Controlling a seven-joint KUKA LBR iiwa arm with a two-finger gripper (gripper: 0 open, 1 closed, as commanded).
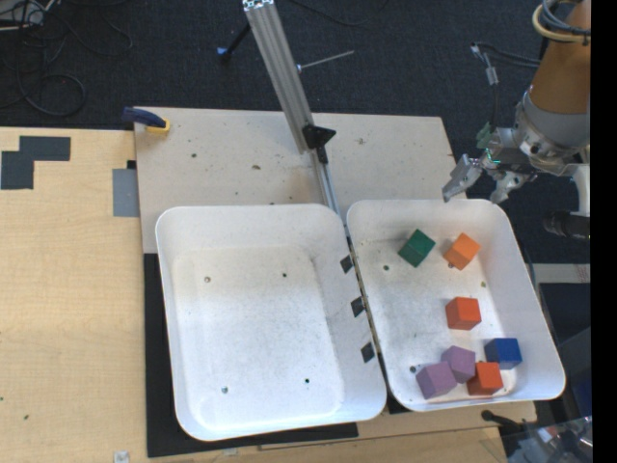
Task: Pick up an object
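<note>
Hovering just beyond the far rim of the right bin (521,258), the gripper (479,183) was held spread and empty, while the blocks, the orange block (462,251) nearest, were left loose inside for picking.

Both bins, the left bin (183,258) and the right bin (525,268), appear as smooth white plastic, speckled with dark marks. The bench top (58,287) shows pale wood grain, matt. The slanted rail (280,56) looks like ribbed bare metal. The cubes, e.g. the green cube (416,248), have a matt finish
</note>
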